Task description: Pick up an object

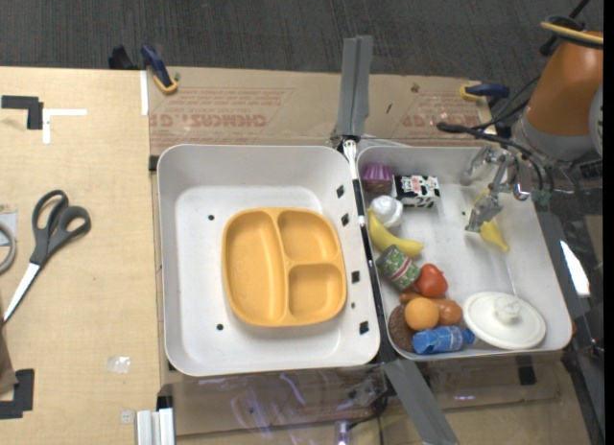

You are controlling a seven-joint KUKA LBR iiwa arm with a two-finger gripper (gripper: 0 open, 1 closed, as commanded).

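Jaws: state cannot be told; gripper [483, 215] low in right bin [552, 270], just beside a small yellow piece [495, 235]. Left bin [182, 261]: yellow divided plate [285, 267]. Right bin (left side crowded): banana [389, 238], tomato [432, 281], orange [420, 314], white lid [505, 318].

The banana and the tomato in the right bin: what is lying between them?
In the camera view, a small green can lies between the banana and the tomato, close to both.
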